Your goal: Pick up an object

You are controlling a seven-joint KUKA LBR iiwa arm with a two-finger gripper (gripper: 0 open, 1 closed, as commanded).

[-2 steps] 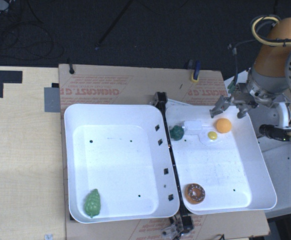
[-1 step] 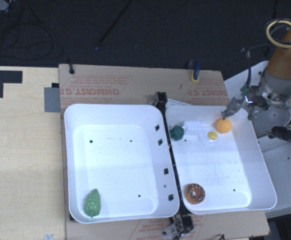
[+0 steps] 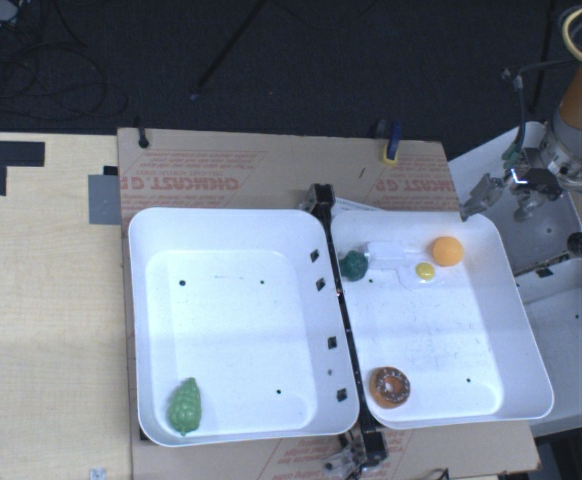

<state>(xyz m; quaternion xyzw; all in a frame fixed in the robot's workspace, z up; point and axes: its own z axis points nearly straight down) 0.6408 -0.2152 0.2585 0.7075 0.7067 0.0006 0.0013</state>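
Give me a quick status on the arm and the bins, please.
Gripper parked off the right bin's far right corner, nothing held. Orange ball, yellow piece, donut in right bin. Green object in left bin.

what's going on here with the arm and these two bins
A robot arm sits at the right edge, off to the side of the right bin, and isn't touching any object. That bin holds an orange ball, a small yellow piece, a dark green item and a donut. The left bin holds a green lump in its near corner. Nothing has been picked up yet.
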